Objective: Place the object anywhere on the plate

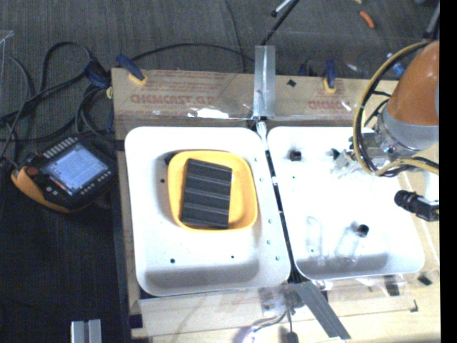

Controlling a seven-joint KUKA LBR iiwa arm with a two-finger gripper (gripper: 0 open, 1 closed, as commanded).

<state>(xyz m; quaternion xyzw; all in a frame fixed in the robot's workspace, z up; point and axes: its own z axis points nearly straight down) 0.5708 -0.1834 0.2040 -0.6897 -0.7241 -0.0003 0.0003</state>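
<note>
A dark grey ribbed block point(207, 191) lies flat on the yellow plate point(246, 209), roughly in its middle. The plate sits in the left white bin point(207, 270). The arm's grey wrist and orange band point(418, 84) hang over the far right part of the right bin point(378, 259). My gripper point(342, 160) shows as a pale blurred shape below the wrist's cables, well to the right of the plate and apart from the block.
The right bin holds a small black piece point(293, 154), two clear plastic items point(314, 234), and a black-capped one point(360, 229) near its front. A teach pendant point(68, 171) lies on the floor to the left. A metal post point(265, 84) stands behind the bins.
</note>
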